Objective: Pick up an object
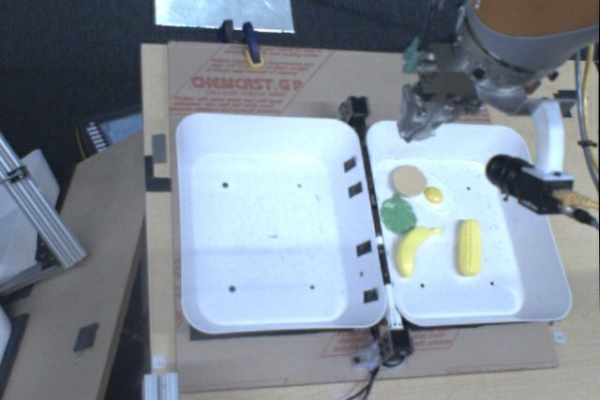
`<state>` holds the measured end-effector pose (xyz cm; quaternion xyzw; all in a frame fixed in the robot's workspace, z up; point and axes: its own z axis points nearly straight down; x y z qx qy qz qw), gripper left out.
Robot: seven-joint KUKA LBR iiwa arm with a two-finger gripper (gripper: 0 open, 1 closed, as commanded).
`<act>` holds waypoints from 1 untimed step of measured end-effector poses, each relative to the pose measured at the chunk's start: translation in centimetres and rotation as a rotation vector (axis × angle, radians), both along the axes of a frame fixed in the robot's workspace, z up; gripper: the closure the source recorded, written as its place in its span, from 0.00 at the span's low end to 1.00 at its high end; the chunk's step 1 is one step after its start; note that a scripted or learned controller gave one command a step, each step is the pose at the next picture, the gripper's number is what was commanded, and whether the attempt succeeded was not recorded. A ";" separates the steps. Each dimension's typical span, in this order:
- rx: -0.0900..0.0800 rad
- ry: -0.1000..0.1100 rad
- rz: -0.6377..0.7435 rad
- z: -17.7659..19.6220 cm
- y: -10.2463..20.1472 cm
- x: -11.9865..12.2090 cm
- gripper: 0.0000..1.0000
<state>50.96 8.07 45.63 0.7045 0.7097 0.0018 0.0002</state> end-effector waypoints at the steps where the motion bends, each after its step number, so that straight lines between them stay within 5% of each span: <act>1: 0.001 -0.002 0.002 2.4 4.9 -2.4 1.00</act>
